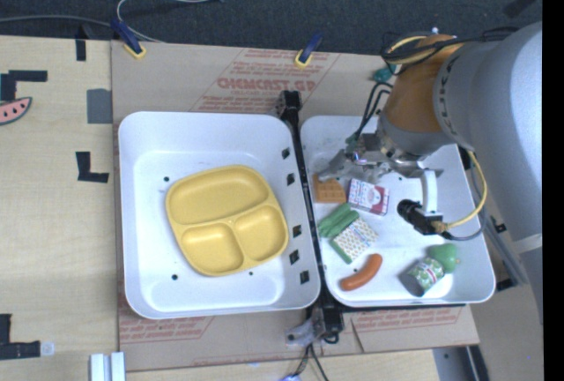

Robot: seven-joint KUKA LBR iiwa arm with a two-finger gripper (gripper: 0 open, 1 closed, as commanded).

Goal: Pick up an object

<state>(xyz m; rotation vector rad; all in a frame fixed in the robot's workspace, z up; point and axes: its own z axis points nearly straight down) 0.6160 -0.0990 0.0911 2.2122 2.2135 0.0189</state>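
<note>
1. The gripper point(352, 160) hangs low in the right bin point(471, 278), just above the red-and-white carton point(368, 197); whether it is open or grasping anything cannot be told
2. Left of the carton lies a tan cracker point(329, 190)
3. Below the carton: green packet point(337, 220), patterned card point(354, 239), sausage point(360, 272), green can point(430, 272)
4. Yellow divided plate point(227, 218) sits in the left bin point(141, 194)

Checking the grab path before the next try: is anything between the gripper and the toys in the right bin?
Nothing visible. The gripper hangs just above the orange cracker and red-and-white carton, no object between.
</note>
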